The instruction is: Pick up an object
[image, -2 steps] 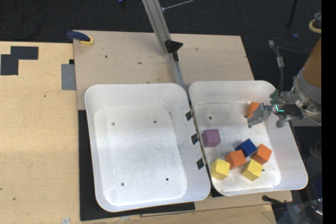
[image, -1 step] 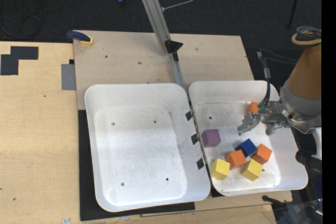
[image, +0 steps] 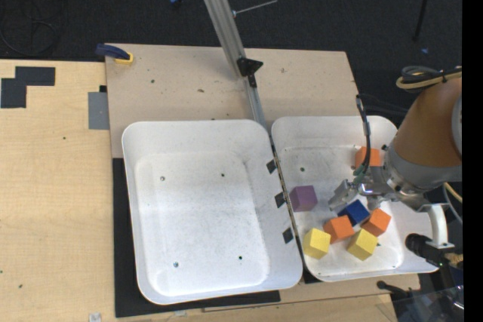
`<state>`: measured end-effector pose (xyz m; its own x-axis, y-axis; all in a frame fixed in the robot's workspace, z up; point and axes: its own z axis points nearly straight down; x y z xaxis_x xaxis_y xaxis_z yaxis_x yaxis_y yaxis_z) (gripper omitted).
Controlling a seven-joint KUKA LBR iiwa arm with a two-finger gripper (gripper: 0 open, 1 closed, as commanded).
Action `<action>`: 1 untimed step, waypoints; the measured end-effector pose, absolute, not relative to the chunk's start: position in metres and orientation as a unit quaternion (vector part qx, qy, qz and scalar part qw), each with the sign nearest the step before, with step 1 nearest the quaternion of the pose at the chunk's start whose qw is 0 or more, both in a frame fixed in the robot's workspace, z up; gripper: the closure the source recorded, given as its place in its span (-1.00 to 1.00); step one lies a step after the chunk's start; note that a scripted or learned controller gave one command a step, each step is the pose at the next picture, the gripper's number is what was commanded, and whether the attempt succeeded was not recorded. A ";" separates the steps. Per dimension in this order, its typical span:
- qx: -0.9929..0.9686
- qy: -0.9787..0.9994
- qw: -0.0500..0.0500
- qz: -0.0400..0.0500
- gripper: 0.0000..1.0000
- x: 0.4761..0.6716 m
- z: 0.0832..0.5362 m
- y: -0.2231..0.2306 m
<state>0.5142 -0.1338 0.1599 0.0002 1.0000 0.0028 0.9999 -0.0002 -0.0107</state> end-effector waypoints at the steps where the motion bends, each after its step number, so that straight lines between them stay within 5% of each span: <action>1: -0.708 -0.706 -0.002 0.000 -1.00 0.517 0.116 -0.137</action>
<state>0.5166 -0.1368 0.1158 0.0026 1.0000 -0.0022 1.0000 -0.0026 0.0035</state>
